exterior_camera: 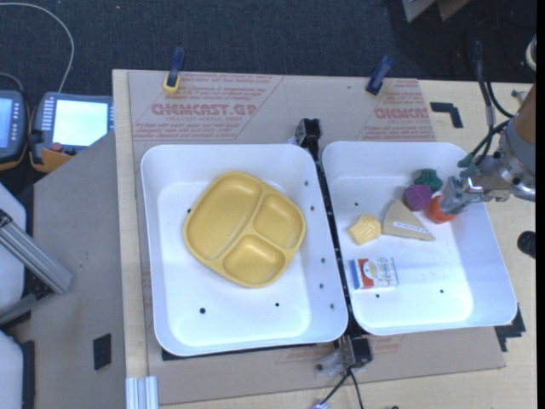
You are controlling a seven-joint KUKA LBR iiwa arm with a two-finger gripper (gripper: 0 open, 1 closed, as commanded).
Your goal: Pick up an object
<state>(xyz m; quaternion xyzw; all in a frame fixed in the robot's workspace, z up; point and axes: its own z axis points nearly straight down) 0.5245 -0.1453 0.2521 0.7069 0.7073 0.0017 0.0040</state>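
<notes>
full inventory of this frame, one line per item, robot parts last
left bin: 1, white, left half of the bench
right bin: 1, white, right half, touching the left bin
divided plate: 1, yellow, three compartments, middle of the left bin
corn piece: 1, yellow, right bin, near its left wall
wedge: 1, tan, right bin, just right of the corn piece
purple piece: 1, purple, right bin, above the wedge
green piece: 1, dark green, right bin, beside the purple piece
orange-red piece: 1, right bin, at the gripper tip
small carton: 1, white with red and blue print, right bin, front left
clamps: 2, blue, back edge of the board
gripper: 1, grey, over the right bin's right side, reaching from the right
</notes>
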